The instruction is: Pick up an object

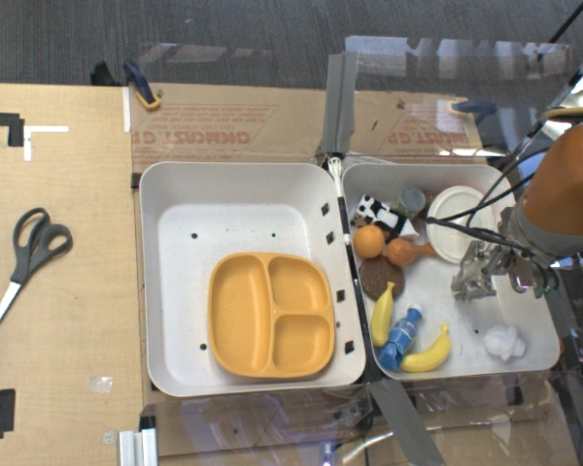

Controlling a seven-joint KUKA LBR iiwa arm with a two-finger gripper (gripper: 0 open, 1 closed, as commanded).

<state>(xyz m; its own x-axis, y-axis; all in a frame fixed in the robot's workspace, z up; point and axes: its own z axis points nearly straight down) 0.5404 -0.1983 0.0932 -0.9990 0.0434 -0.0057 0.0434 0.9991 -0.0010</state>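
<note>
Camera view: pincer (473,282) hangs low in right bin (539,352), fingers' state unreadable, nothing visibly pinched. White crumpled object (503,341) sits just below-right of it, white plate (459,210) just above, bananas (426,353) left-below; likely positioned for a grab.

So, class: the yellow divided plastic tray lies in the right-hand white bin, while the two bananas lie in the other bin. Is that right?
Not quite. The camera view shows the yellow divided plastic tray in the left-hand white bin, not the right. The two bananas lie in the other bin.
</note>
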